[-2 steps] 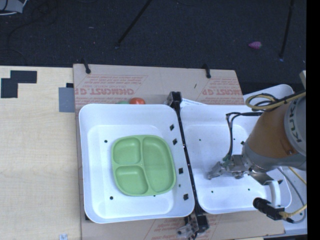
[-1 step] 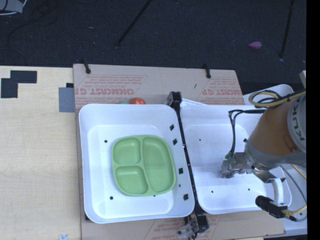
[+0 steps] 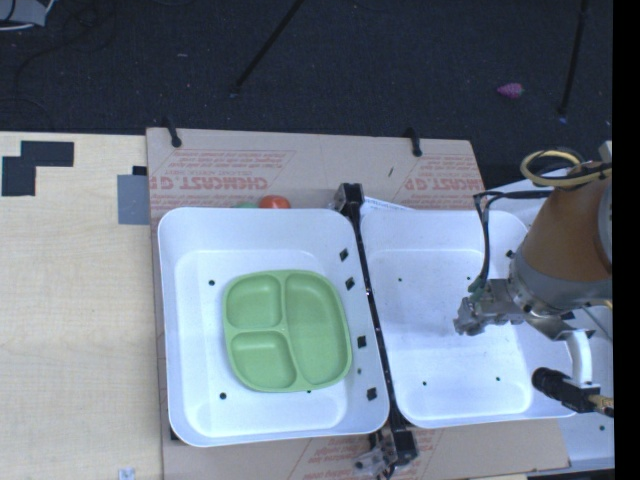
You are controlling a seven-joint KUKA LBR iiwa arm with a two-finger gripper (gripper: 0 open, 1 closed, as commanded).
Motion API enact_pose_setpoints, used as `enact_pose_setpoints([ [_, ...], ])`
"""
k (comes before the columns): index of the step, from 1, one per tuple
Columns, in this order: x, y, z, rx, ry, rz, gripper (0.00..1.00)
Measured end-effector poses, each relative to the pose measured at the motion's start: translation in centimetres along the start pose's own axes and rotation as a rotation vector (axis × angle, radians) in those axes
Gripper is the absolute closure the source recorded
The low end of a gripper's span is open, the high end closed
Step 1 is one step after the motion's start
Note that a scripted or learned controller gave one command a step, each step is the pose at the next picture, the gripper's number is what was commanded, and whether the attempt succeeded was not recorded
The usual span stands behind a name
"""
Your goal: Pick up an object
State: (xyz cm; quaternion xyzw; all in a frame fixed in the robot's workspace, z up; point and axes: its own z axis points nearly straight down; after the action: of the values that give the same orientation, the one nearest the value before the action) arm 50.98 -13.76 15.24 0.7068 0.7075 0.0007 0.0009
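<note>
**Inspector:** Bench (image 3: 70, 308) noted, pale wood, bearing cardboard sheet (image 3: 300, 168) printed in red. Two white bins upon it, side by side. Left bin (image 3: 185, 258) carrying a green divided plate (image 3: 288, 330), three compartments, lying flat near the bin's middle, slightly toward its right wall. Right bin (image 3: 420, 258) showing bare floor.

**Clerk:** Arm and claw?

**Inspector:** Arm (image 3: 565, 238) reaching in over the right bin's right edge. Gripper (image 3: 478, 316) low above that bin's floor, toward its right side. Nothing seen held. Spread of the claw: cannot tell; too small and dark to judge.

**Clerk:** Handling of the plate?

**Inspector:** Judged light, rigid moulded plastic, smooth and likely slippery. No sign of fragility. Lying flat, so little to pinch from above; best hold judged to be the raised outer rim or a divider ridge between compartments. Risk of sliding across the bin floor under a glancing touch.

**Clerk:** Anything smaller?

**Inspector:** Small red-orange object (image 3: 274, 203) just beyond the left bin's far edge, on the cardboard. Identity not determinable.
</note>
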Motion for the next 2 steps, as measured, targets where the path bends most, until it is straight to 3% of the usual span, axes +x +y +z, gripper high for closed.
enact_pose_setpoints([
  [1, -0.8, 0.8, -5.1, 0.001, 0.0, 0.001, 1.0],
  [2, -0.9, 0.8, -6.6, 0.003, 0.001, 0.001, 1.0],
])
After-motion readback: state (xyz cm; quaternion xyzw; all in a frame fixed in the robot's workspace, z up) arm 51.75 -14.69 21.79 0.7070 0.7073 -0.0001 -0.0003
